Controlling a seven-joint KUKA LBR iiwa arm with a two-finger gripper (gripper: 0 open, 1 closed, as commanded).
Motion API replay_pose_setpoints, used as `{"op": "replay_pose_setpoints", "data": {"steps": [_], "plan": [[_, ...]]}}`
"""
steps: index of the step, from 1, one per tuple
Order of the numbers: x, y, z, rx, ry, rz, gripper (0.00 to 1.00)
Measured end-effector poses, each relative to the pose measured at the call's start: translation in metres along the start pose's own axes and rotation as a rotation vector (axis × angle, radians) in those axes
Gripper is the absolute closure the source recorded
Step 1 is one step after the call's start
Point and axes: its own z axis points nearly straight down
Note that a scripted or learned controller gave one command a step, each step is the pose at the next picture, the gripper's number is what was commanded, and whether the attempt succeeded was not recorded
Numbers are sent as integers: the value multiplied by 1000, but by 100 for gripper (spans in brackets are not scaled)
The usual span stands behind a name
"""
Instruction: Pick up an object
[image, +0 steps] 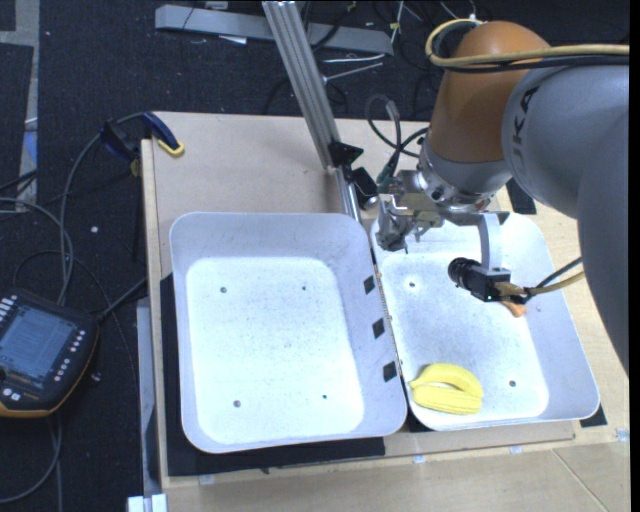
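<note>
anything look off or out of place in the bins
Nothing stands out. A yellow banana lies intact near the front edge of the right bin, and the gripper hangs over that bin's back corner.

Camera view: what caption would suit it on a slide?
Robot arm hovers over right bin; yellow banana lies near its front edge.

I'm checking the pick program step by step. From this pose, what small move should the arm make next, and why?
Probably travel toward the near end of the right bin, to get above the yellow banana. The gripper sits at the bin's far left corner, well apart from the banana, which lies by the near left edge next to the divider.
</note>
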Motion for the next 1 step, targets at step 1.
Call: {"op": "replay_pose_setpoints", "data": {"steps": [1], "plan": [[58,11,13,2,0,0,100]]}}
